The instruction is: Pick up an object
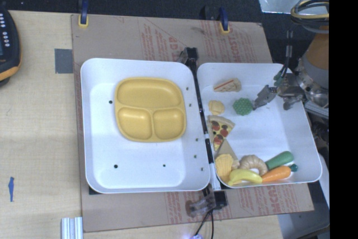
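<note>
My gripper hangs over the upper right part of the right bin, fingers spread open with nothing between them. Its left fingertip is just right of a green bumpy ball, apart from it. Further left lie a sandwich wedge, a small yellow piece and a pizza slice. Along the bin's front edge lie a corn cob, a banana, a beige twisted piece, a carrot and a green cucumber.
The left bin holds a yellow divided plate. A dark divider runs between the bins. White floor shows in the middle and right of the right bin. A black-and-orange device sits at the far left of the bench.
</note>
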`<state>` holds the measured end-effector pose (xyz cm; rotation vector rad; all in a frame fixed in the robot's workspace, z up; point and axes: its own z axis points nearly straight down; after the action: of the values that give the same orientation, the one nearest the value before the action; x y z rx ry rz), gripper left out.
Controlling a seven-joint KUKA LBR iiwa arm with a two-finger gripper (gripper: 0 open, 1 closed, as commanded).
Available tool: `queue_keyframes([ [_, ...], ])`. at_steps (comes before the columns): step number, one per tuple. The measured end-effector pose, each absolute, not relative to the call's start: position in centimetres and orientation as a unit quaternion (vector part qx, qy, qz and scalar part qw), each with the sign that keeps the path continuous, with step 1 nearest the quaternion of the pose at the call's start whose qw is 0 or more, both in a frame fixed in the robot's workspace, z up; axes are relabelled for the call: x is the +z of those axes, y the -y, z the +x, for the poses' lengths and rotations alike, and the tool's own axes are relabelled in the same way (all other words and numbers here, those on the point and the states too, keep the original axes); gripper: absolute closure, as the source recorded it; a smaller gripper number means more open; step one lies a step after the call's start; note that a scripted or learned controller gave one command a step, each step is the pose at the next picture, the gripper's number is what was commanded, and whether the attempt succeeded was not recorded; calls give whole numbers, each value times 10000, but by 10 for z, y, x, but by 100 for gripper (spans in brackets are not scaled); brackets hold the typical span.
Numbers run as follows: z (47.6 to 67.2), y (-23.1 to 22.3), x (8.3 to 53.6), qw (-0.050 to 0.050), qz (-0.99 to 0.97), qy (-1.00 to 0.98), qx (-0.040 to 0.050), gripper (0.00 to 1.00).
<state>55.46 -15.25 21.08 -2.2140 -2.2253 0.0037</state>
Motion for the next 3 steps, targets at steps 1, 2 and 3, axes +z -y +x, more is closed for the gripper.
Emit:
queue_keyframes([
  [1, 646, 119, 143, -11, -7031, 7111, 1, 0],
  [2, 638, 166, 89, 22, -7063, 7079, 36, 0],
  [3, 524, 140, 95, 57, -7063, 7079, 36, 0],
])
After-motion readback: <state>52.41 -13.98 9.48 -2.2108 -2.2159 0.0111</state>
